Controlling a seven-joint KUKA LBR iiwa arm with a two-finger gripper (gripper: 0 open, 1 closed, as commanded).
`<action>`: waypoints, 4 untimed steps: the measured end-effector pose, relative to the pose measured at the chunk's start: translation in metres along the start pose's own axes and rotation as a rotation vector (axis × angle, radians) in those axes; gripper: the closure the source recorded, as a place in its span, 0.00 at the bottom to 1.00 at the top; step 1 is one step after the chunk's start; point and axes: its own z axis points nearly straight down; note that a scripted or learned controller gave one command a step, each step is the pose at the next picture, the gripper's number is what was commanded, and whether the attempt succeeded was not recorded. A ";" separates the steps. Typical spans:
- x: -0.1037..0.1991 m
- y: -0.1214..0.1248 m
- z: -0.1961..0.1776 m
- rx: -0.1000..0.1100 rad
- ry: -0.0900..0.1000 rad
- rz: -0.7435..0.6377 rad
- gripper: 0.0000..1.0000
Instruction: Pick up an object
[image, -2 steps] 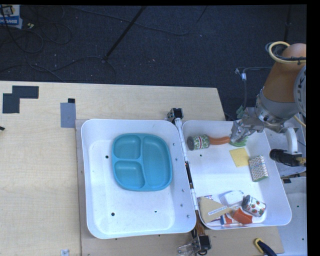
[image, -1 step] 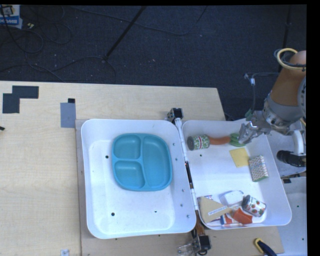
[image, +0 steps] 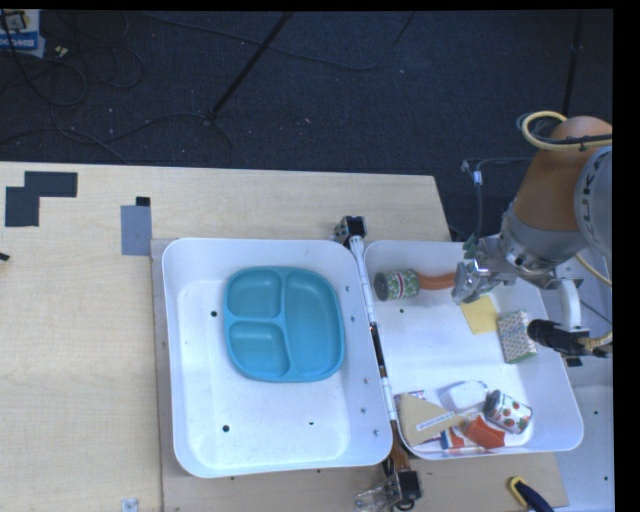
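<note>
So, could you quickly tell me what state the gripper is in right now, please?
Gripper: down in the right bin, beside the orange-handled tool; open or closed cannot be told.

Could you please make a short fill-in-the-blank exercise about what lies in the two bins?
1. The blue divided plate lies in the ____ bin.
2. That plate has ____ compartments.
3. The yellow sponge lies in the ____ bin.
4. The pincer hangs over the ____ bin, near the green-labelled can.

Missing words: left; three; right; right
</note>
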 end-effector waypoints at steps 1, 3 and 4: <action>-0.048 0.027 0.035 0.000 -0.001 0.002 1.00; 0.000 0.012 0.004 0.000 -0.001 0.000 1.00; 0.056 -0.012 0.019 0.002 0.000 0.000 1.00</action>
